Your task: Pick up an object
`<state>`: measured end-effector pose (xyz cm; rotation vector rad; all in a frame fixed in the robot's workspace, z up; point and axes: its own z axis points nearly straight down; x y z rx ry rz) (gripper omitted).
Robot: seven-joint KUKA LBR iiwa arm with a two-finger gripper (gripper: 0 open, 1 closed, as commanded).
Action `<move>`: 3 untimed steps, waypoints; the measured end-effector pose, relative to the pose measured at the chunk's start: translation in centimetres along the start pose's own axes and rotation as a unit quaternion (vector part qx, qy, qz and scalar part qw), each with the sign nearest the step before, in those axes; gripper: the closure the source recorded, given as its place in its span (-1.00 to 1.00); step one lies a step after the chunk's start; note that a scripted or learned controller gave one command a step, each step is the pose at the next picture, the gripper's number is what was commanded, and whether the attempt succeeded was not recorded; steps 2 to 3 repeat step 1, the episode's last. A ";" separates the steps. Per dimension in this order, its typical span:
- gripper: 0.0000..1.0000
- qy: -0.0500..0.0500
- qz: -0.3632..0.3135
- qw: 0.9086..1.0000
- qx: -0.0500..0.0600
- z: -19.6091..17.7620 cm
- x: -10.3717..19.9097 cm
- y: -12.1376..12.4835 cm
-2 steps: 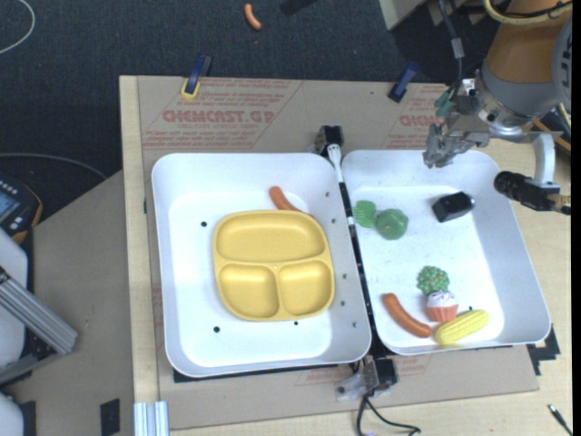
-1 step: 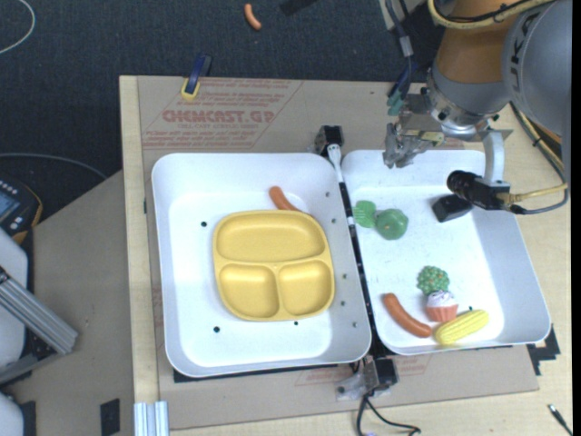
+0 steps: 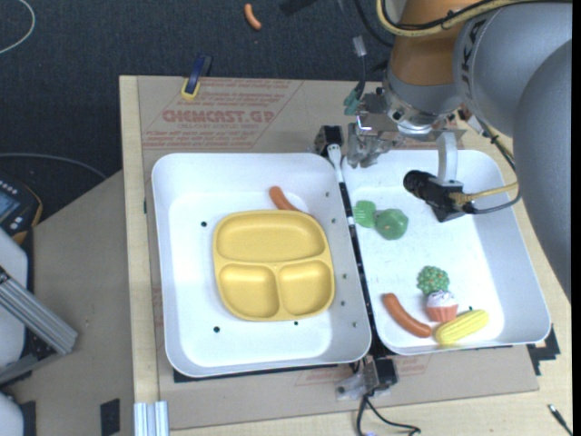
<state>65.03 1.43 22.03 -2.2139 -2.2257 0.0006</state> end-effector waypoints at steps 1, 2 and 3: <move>1.00 0.000 0.000 1.000 -0.003 -1.0 4.6 0.2; 1.00 0.000 0.000 1.000 -0.003 -1.0 4.6 0.2; 1.00 0.000 0.000 1.000 -0.003 -1.0 4.6 0.2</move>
